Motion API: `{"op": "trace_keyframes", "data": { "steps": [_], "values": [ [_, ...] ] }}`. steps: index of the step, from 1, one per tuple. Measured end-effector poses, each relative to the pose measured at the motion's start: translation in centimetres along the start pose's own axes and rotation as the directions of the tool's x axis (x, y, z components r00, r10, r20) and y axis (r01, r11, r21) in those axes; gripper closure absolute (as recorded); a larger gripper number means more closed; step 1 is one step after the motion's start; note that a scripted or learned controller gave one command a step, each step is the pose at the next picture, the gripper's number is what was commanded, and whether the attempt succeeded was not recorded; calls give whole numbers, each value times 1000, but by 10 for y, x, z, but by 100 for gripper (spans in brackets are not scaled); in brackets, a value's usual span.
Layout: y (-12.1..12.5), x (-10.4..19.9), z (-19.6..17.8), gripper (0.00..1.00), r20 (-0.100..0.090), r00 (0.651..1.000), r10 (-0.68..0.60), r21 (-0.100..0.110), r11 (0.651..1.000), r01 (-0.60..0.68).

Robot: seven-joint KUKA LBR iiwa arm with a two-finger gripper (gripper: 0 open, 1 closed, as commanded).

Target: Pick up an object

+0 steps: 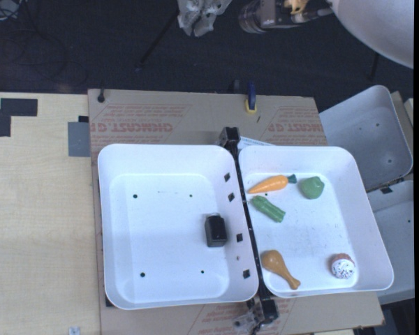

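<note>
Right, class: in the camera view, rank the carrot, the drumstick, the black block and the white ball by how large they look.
1. carrot and drumstick: about equal in length, too close to rank.
2. black block.
3. white ball.

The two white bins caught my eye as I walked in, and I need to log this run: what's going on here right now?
Nothing is being handled at this moment. The gripper hangs at the top of the view, beyond the bench, well away from both bins. The left bin holds one small black block near its right wall. The right bin holds a toy carrot, a green piece, a green stick, a toy drumstick and a speckled white ball. All lie loose; no pick has been made.
</note>
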State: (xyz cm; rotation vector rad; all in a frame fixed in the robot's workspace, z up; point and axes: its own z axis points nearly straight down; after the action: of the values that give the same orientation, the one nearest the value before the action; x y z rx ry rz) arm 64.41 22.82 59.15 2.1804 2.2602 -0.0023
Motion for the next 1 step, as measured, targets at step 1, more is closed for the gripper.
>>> {"op": "trace_keyframes", "data": {
  "steps": [1],
  "values": [
    [1, 1, -9, 100, -2, 1000, -5, -8, 1000, 5]
  ]
}}
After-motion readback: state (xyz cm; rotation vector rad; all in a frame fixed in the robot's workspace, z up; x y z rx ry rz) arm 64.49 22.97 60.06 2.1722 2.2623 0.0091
